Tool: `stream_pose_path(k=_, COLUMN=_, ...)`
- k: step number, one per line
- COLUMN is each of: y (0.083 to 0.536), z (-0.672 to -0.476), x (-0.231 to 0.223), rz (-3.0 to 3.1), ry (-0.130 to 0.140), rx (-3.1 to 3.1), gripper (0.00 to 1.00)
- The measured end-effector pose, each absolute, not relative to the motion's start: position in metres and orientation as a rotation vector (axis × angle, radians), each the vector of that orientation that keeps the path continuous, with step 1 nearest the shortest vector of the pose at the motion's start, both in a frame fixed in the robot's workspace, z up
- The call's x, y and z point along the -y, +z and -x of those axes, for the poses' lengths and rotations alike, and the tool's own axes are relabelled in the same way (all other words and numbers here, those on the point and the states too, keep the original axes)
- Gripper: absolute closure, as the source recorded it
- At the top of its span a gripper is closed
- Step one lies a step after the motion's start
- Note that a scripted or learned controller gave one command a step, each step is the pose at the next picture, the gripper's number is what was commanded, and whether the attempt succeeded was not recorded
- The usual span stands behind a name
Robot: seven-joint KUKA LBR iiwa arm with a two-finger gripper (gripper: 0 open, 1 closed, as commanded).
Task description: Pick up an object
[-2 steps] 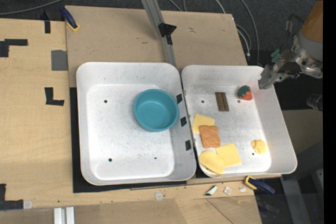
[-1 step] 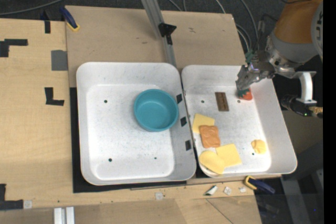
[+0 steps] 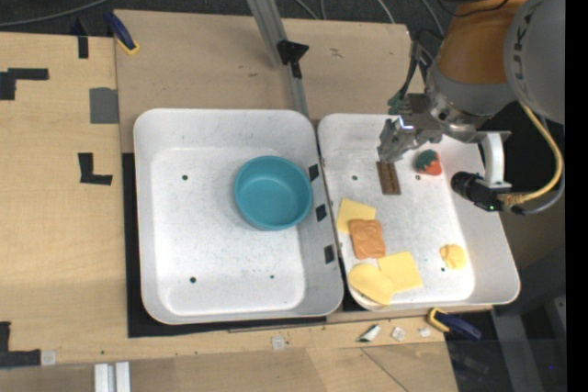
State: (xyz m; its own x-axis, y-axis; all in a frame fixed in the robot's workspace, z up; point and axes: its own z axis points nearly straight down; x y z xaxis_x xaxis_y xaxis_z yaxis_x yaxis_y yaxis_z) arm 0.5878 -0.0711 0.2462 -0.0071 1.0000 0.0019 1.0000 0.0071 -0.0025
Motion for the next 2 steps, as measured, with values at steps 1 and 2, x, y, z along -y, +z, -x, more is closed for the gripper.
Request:
stream_pose_path(k=1, y=0.245, z=-0.592, x=0.027, rz=2.213, ry=0.001, rx=2.227, gripper=1.00)
stream_pose_path(k=2, y=0.248, z=-0.598, x=-0.031, rz=2.211, ry=0.000, rx=2.229, gripper=1.00)
